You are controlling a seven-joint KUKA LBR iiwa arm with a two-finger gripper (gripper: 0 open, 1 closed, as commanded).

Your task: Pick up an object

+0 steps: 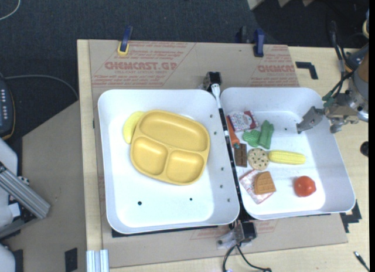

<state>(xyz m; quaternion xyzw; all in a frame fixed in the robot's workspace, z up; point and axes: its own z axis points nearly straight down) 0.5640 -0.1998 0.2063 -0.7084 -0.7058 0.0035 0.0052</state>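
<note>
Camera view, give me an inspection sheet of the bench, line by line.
Surface: bench with a printed board; two white bins side by side, left bin, right bin.
Job's things: in the right bin, tomato, corn cob, cookie, green vegetable, wrapped cracker, red packet.
Clutter: yellow divided tray in the left bin, over a yellow item.
Grippers: gripper above the right bin's far right part, nothing between its jaws.
Cables: wires at the near edge.
Surroundings: dark carpet; blue clamps on the far edge.
</note>
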